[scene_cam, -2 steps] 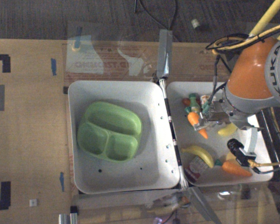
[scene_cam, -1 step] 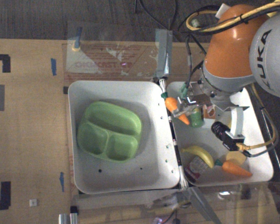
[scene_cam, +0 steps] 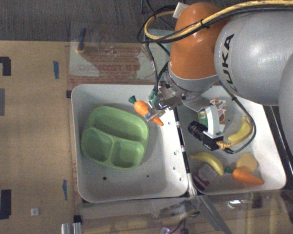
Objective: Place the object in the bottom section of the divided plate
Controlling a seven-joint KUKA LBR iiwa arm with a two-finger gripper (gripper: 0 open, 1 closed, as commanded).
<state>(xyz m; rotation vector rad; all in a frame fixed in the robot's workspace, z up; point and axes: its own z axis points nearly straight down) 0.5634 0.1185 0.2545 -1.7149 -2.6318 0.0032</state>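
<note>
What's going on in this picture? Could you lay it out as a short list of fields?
arm: grey and orange, reaching in from the right
gripper: above left bin, just right of the plate
held: toy carrot, between its fingers
plate: green divided plate, nothing in its sections
right bin: bananas, second carrot, other toy foods
</note>
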